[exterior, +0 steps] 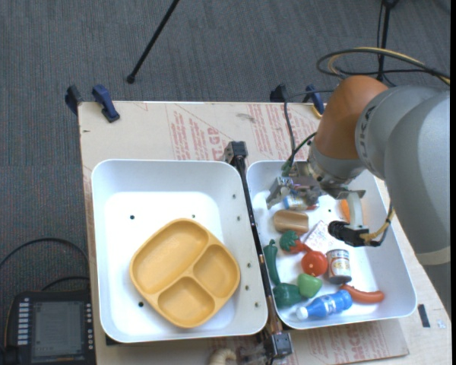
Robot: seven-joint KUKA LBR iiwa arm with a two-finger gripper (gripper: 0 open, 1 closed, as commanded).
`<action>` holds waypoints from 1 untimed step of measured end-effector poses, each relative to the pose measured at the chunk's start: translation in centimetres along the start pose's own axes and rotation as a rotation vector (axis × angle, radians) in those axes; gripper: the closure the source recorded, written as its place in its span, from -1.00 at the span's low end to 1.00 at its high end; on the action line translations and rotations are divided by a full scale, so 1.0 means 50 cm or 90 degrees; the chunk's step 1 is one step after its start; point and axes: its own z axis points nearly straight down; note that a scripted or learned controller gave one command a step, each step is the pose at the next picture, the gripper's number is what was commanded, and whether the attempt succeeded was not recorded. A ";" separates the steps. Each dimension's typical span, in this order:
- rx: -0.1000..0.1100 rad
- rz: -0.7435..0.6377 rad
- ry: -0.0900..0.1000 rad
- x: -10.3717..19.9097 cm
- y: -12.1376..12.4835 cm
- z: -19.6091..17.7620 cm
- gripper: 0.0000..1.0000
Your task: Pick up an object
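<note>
My gripper (pixel 292 192) hangs low over the far left part of the right bin (pixel 399 280), beneath the orange band of the arm. Just under it lies a small blue and white item (pixel 293 201), partly hidden. A tan bread-shaped block (pixel 290 220) lies right in front of the gripper. Nearer the camera are a red tomato (pixel 314 262), a small can (pixel 338 265), a green pepper (pixel 309 284), a blue bottle (pixel 327 305) and a red chili (pixel 362 295).
The left bin (pixel 121 181) holds a yellow divided plate (pixel 185 272). A dark green cucumber (pixel 272 261) lies along the right bin's left wall. An orange carrot (pixel 345 209) and a white packet (pixel 317 236) sit beside the arm's black cable fitting (pixel 343 233).
</note>
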 end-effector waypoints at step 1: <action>-0.001 0.000 -0.002 -0.003 0.002 -0.021 1.00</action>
